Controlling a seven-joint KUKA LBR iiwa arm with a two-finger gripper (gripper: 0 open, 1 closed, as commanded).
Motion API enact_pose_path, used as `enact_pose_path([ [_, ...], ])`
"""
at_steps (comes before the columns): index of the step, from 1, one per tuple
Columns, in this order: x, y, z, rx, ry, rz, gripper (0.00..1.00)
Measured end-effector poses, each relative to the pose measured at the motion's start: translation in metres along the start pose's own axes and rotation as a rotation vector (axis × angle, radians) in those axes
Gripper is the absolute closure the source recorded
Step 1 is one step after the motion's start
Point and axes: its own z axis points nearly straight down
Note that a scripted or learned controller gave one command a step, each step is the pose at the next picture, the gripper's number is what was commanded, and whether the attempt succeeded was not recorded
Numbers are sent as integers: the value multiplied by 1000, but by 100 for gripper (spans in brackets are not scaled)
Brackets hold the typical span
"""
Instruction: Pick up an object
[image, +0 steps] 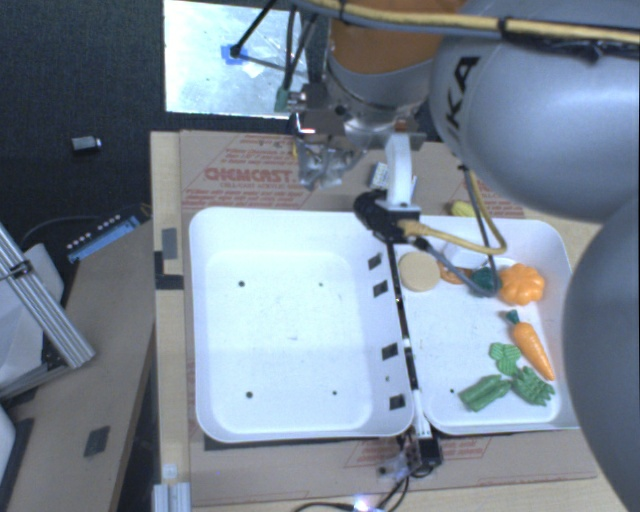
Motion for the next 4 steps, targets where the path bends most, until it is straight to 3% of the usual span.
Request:
enact_pose_path([
  [1, 16, 68, -14, 0, 0, -5, 100],
  [2, 33, 65, -147, -9, 5, -7, 100],
  [3, -62, 66, -138, 7, -2, 5, 100],
  [4, -140, 66, -89, 10, -3, 7, 100],
])
